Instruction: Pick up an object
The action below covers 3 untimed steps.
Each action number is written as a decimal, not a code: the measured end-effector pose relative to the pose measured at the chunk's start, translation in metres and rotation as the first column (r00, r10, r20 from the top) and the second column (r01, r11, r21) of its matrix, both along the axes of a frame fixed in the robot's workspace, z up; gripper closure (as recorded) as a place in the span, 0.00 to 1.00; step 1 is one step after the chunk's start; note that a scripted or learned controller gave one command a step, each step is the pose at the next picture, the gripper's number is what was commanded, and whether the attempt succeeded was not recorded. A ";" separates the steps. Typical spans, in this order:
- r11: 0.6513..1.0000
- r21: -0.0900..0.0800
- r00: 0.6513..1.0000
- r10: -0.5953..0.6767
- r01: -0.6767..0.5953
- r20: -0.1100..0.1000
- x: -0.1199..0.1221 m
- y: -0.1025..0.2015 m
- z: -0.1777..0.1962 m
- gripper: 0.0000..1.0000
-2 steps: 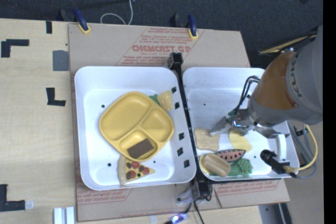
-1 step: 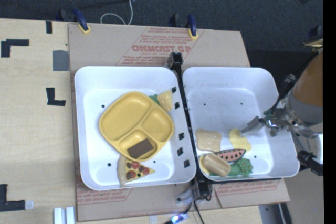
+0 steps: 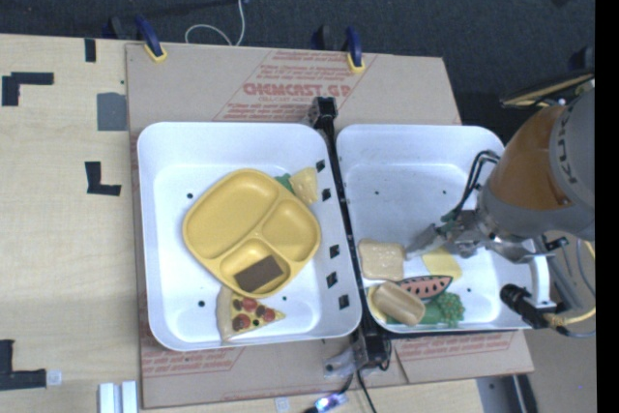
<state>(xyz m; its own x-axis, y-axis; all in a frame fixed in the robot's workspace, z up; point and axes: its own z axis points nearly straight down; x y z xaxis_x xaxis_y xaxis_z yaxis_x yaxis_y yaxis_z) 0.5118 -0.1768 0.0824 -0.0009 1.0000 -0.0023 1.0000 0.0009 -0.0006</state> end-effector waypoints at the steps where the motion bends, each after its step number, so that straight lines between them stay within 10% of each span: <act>1: 1.000 0.000 1.000 0.002 -0.002 0.003 0.056 0.002 0.003 0.00; 3: 1.000 0.000 1.000 0.000 0.000 0.005 0.025 -0.002 0.004 0.00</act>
